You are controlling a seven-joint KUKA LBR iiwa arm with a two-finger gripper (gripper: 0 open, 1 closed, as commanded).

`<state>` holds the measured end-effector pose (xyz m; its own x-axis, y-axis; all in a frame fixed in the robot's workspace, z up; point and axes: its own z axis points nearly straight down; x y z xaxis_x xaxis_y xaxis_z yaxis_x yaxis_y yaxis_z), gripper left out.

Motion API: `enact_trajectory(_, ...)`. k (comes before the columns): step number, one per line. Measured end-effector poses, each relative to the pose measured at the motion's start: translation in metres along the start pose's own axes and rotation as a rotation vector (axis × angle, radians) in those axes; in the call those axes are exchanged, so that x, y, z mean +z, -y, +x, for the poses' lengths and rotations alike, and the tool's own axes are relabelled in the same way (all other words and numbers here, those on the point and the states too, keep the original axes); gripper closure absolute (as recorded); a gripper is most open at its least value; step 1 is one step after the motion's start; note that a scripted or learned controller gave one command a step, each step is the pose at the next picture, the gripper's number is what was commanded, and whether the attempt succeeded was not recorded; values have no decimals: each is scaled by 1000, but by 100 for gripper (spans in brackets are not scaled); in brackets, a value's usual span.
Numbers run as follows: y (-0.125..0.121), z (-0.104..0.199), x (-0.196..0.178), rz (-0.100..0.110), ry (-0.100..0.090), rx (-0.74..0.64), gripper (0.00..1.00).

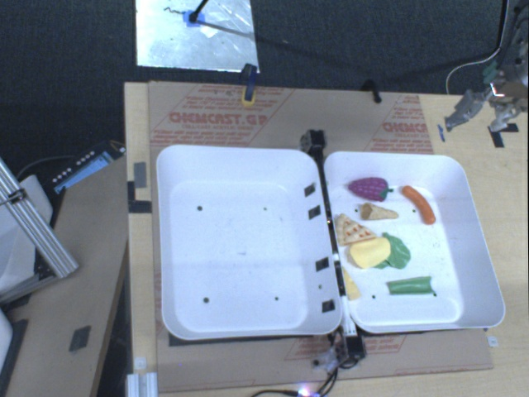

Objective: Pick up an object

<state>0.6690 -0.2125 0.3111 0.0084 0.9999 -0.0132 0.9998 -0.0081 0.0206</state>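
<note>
The right bin [473,222] holds several toy foods. Among them are a purple eggplant [369,188], an orange sausage [419,203], a tan wedge [378,212], a waffle-patterned triangle [354,230], a yellow piece [369,252] lying against a green leaf [397,251], and a green pod [410,285]. My gripper [481,120] hangs at the far right, beyond the right bin's back edge and well above the bench. It is open, with nothing between its fingers.
The left bin [240,238] stands beside the right one, joined along a black-clipped seam [326,230]. A small pale yellow piece [351,284] lies against that seam. A foil sheet [194,23] lies behind the bench, and cables [471,60] hang near the arm.
</note>
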Motion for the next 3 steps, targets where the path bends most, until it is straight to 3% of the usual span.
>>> enact_trajectory(1,-1,10,0,13,-9,-15,100)
enact_trajectory(2,-3,38,-109,5,-10,-15,100)
enact_trajectory(3,36,46,-236,2,-9,-13,100)
